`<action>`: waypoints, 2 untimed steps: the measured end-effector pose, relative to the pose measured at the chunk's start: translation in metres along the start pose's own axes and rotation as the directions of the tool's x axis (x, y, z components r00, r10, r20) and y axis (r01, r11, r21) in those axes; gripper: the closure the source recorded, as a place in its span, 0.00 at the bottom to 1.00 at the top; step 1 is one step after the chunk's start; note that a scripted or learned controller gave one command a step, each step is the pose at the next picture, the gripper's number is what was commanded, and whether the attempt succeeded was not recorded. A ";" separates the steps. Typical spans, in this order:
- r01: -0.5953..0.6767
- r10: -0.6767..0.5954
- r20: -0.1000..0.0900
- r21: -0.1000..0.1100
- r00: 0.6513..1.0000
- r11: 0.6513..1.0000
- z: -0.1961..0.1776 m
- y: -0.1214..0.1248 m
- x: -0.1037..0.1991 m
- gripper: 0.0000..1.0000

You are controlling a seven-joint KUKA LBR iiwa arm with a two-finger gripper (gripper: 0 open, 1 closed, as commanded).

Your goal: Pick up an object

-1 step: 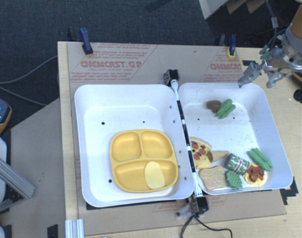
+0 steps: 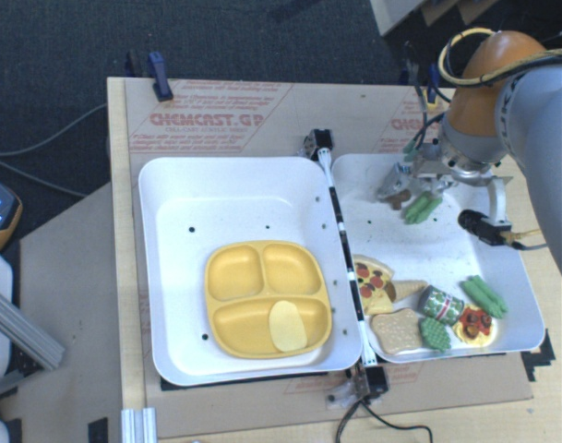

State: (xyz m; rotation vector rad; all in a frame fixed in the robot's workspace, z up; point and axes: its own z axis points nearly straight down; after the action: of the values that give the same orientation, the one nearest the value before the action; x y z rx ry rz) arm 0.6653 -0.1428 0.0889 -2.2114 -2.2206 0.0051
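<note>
My gripper (image 2: 412, 192) hangs over the far part of the right bin (image 2: 511, 270), under the grey wrist with its orange band. A small green vegetable (image 2: 422, 209) lies slanted right at the gripper's tip, touching or just below it; whether it is gripped is unclear. Along the bin's near side lie a pizza slice (image 2: 375, 281), a slice of bread (image 2: 397, 332), a green and red can (image 2: 439, 305), a green leafy piece (image 2: 436, 336), a green pod (image 2: 484, 295) and a small round pizza (image 2: 474, 327).
The left bin (image 2: 170, 247) holds a yellow divided plate (image 2: 253, 284) with a pale yellow oval (image 2: 285, 326) in its front compartment. A black fitting with a cable (image 2: 484, 228) juts out beside the wrist over the right bin. A blue clamp (image 2: 158, 74) grips the bench's far edge.
</note>
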 end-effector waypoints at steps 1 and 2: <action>-0.001 0.001 0.005 -0.013 1.000 1.000 -0.021 0.002 -0.003 1.00; -0.010 0.010 0.016 -0.029 1.000 1.000 -0.190 0.001 -0.087 1.00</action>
State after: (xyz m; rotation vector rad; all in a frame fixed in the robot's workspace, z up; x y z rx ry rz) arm 0.6682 -0.2305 0.2783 -2.2447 -2.2319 -0.0095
